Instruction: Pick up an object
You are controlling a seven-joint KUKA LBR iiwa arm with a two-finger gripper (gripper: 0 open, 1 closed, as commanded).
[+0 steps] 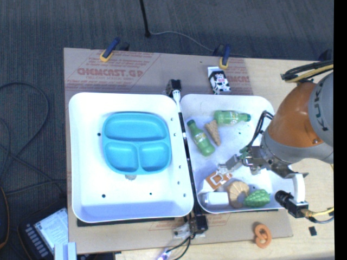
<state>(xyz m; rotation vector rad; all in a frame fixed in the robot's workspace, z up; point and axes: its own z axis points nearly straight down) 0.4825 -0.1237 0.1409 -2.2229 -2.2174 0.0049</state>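
Arm [303, 126] at right of frame: grey casing, bulbous orange band above wrist, partial dark lettering on grey shell. Yellow and black cables at upper right. Gripper [238, 161] dark metal, black cabling.

Green bottles [200, 137], cone [212, 131], toy foods in right bin [255, 101]

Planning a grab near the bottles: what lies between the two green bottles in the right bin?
In the camera view, a brown cone-shaped piece lies between the upper green bottle and the lower green bottle.

Bench [108, 69] bears two white bins [81, 199], pretzel [262, 234].
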